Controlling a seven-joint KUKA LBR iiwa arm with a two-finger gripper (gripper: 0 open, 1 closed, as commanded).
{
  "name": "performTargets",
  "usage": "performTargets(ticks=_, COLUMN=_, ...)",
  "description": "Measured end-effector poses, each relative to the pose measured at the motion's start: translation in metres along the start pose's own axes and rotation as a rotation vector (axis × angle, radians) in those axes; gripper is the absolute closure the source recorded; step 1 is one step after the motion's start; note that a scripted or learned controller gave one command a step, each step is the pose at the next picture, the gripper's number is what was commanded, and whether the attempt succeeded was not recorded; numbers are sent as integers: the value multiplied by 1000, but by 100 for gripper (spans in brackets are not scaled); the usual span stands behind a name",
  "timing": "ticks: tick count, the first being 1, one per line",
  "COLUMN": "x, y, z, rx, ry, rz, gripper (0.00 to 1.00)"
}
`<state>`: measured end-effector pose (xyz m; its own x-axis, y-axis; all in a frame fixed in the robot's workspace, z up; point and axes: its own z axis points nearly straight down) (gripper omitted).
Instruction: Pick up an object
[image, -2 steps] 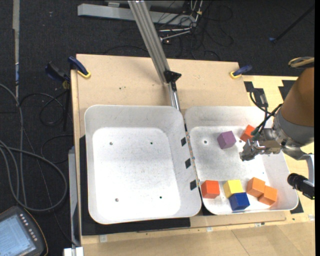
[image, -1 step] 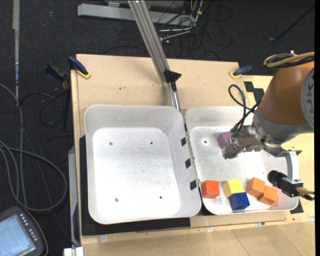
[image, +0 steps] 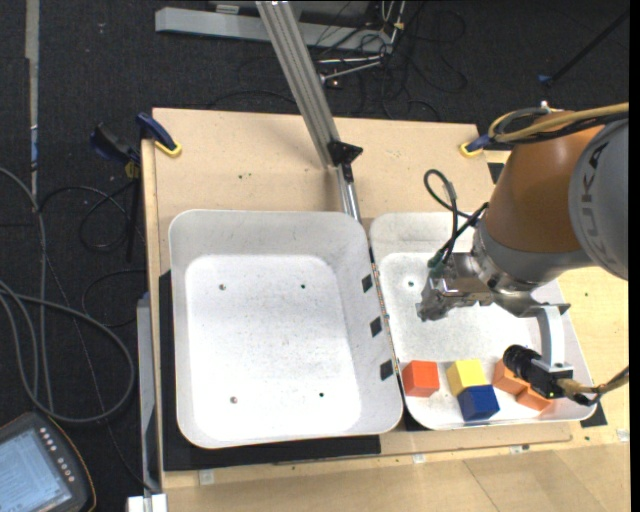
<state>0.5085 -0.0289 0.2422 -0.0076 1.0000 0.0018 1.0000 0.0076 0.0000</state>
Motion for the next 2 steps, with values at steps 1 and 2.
performTargets(ticks=1, x=57, y=-4, z=-7, rx=-1, ry=0, rz=-2, gripper=100)
performTargets(ticks=2, x=114, y=-8, z=-9, rx=0, ry=0, rz=-1, gripper=100)
